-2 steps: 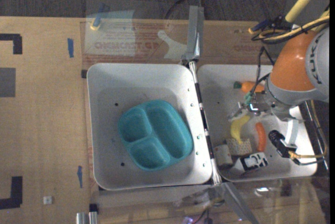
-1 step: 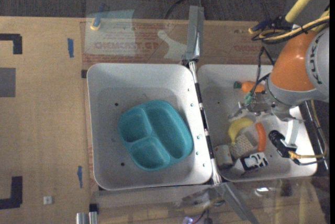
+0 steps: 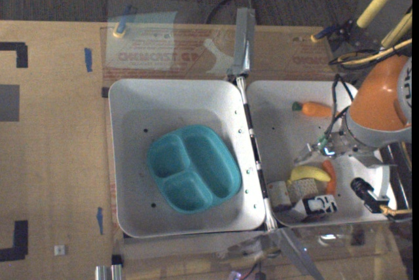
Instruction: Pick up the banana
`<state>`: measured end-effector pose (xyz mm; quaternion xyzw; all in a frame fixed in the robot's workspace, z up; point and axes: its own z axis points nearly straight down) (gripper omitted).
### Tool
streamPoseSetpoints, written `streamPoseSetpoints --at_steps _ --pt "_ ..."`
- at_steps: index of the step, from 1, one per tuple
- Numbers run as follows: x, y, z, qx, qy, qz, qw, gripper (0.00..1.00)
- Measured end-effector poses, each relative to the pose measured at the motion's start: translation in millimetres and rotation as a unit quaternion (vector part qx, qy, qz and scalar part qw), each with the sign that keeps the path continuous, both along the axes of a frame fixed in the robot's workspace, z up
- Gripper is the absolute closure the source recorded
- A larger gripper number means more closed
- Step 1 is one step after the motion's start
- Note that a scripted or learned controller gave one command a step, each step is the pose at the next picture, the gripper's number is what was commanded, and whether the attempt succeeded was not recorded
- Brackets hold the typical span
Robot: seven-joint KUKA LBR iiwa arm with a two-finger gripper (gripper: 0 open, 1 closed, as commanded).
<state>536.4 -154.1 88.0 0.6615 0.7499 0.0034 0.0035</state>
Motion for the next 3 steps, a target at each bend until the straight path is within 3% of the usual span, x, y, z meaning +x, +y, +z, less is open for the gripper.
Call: streamPoseSetpoints --at_steps 1,2,3 --pt "-27.6 49.3 0.1 -0.0012 0.000 -0.018 0.9998 0.00" --pt "-26.5 43.4 9.5 -0.0036 -0.003 -0.023 0.9997 1.00" --pt "-26.5 43.4 9.5 -0.0036 -0.003 -0.023 0.9997 0.00"
